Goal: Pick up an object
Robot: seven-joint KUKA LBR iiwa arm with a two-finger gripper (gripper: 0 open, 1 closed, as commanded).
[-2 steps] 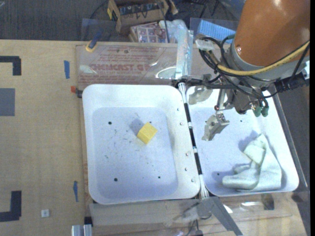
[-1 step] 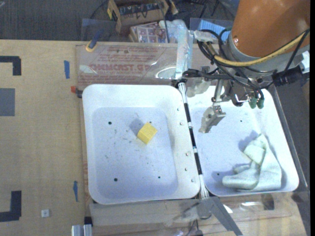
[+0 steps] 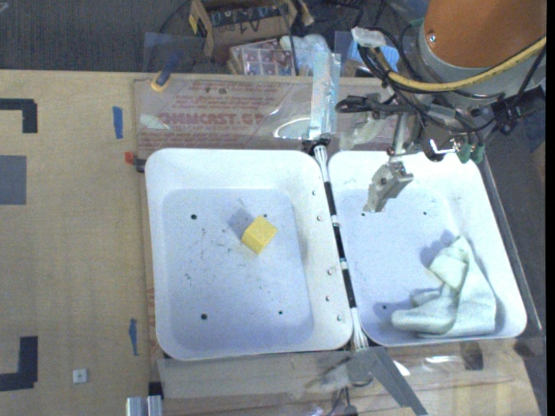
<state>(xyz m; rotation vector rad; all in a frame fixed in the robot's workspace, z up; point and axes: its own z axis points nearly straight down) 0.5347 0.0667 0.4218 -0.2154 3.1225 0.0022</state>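
A small yellow block lies near the middle of the left bin. A crumpled white cloth lies in the near right corner of the right bin. My gripper hangs over the far left part of the right bin, above its floor, well away from the cloth and from the block. Nothing is visible between its grey fingers, which appear close together. The arm's orange band and grey wrist fill the top right.
A ridge separates the two bins. A clear plastic panel stands behind the bins, with boxes and cables beyond it. Wooden bench surface extends to the left. Cables hang by the wrist.
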